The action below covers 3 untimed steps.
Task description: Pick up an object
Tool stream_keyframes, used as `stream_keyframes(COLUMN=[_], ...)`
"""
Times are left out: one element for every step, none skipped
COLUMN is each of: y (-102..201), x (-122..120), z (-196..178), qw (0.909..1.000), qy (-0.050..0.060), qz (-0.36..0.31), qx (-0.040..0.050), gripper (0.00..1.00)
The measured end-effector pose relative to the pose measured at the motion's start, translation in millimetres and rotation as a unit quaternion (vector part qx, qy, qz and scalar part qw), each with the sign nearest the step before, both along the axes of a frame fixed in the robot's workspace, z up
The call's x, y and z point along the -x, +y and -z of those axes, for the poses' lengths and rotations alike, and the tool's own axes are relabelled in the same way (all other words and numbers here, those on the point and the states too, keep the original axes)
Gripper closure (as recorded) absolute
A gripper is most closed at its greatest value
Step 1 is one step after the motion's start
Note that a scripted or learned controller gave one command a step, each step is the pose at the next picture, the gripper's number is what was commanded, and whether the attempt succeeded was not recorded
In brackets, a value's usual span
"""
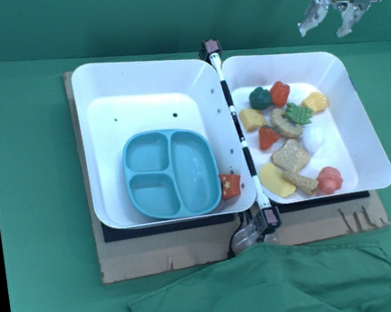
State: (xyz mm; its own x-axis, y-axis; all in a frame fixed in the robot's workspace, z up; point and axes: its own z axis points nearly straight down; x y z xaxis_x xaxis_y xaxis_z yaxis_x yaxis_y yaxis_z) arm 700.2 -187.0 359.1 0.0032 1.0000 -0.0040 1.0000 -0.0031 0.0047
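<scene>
The gripper [330, 19] is hanging in the upper right of the frame, above the green backdrop and beyond the far rim of the right bin [367, 136], well apart from everything in it. Its two fingers [312, 18] are standing spread apart, pointing down and toward the left, with nothing between them.

The toy food is lying piled in the right bin. A dark green broccoli piece [259, 97] and a red pepper [280, 93] are sitting side by side near the bin's far end, with a yellow corn piece [316, 102] to their right. A slice of brown bread [290, 155] is lying flat in the middle, its long axis running from lower left to upper right. Below it a yellow cheese wedge [276, 181] is pointing toward the lower right corner, touching the bread. A pinkish-red round piece [329, 179] is resting near the bin's near right corner.

In the left bin [141, 80] a blue divided plate [171, 173] is lying flat, its long axis running left to right. Just beside its lower right corner a small red block with a yellow star [230, 184] is leaning against the bin wall.
</scene>
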Motion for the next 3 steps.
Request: stream_keyframes(y=[0.0,0.1,0.0], x=[0.0,-0.1,-0.1], z=[0.0,-8.1,-7.9], qw=[1.0,1.0,1.0], qy=[0.0,-0.001,-0.001], qz=[0.0,0.0,0.0], qx=[0.0,0.0003,0.0003], gripper=[0.0,0.0,0.0])
